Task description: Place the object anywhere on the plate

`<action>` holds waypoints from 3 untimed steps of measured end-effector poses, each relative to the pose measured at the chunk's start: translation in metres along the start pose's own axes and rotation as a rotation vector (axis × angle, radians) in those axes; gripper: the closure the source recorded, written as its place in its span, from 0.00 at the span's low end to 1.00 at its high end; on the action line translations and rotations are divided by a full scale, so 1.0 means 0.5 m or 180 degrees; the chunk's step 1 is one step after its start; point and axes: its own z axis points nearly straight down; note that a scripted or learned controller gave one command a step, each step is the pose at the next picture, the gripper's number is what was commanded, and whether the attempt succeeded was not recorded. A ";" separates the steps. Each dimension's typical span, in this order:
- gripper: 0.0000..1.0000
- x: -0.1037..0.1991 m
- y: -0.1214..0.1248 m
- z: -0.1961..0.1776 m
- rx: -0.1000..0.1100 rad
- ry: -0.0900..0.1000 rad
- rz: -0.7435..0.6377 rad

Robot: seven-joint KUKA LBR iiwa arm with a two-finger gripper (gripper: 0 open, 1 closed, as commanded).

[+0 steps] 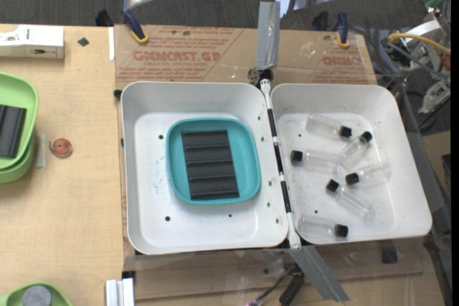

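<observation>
Lower centre of frame: front rim of left white bin (208, 246), nearest the lens. Teal plate (247, 161) sits mid-bin, carrying a black ribbed insert (209, 163). Right bin (409, 154), right of centre, holds six clear black-capped vials (355, 150), scattered, some touching. Judged light, rigid, slippery, likely to roll; grip mid-barrel, across the axis. Pincer state: cannot tell.
</observation>
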 end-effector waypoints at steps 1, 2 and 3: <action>0.00 0.002 0.001 -0.281 -0.0001 -0.0001 -0.0147; 0.00 0.000 0.002 -0.355 -0.0001 0.0002 0.0027; 0.00 0.009 0.002 -0.354 0.0000 0.0001 0.0021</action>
